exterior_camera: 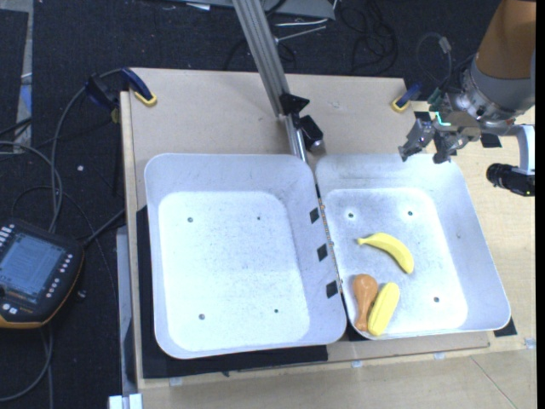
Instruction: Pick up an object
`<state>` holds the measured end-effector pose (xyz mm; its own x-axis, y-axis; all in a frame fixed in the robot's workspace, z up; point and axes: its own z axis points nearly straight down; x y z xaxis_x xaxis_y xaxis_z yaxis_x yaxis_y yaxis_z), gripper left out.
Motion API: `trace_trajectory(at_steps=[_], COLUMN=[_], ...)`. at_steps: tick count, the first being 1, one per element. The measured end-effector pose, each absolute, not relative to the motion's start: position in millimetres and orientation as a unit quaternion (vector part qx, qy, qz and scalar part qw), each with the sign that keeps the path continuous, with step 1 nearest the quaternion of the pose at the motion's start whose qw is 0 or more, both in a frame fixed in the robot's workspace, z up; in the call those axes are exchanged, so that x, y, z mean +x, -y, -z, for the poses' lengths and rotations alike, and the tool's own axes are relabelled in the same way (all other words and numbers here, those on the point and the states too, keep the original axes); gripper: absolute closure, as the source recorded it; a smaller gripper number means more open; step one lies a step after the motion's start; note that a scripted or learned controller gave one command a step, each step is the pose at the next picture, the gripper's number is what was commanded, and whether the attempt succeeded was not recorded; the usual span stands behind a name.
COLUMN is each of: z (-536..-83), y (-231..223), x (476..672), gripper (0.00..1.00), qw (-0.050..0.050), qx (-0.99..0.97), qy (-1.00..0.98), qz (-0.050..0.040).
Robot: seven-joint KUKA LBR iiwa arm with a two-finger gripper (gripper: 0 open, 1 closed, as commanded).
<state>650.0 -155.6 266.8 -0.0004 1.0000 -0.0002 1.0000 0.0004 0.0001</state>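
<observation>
Your gripper (430, 147) hangs over the far edge of the right bin (477, 254), near its back right corner, and nothing sits between its fingers. The jaws look spread a little, two dark tips with a gap between them, and they grip only air. That high, off-to-the-side spot makes sense as a waiting pose: it leaves the camera a clean look at what lies in the bin.

Your candidates are all in the right bin. A banana (388, 250) lies alone near the middle, curved, well apart from the walls. Closer to the near left corner, a second yellow piece (382, 308) lies touching an orange-brown drumstick-shaped toy (364, 298), both just beside the bin's rim. The left bin (170, 177) holds nothing to pick.

I judge the lone banana the easier target, since you have room on both sides for the fingers. The pair in the corner crowds each other and the wall, so a grasp there could slip.
</observation>
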Motion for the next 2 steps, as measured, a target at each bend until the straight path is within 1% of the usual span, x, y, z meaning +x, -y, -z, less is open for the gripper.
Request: trace_trajectory(at_steps=[1, 2], z=[-267, -205], y=[156, 151], x=[650.0, 651.5], gripper=[0.00, 0.00], qw=[0.000, -0.002], qx=[0.707, 0.707], qy=[-0.707, -0.707], qz=[0.0000, 0.0013])
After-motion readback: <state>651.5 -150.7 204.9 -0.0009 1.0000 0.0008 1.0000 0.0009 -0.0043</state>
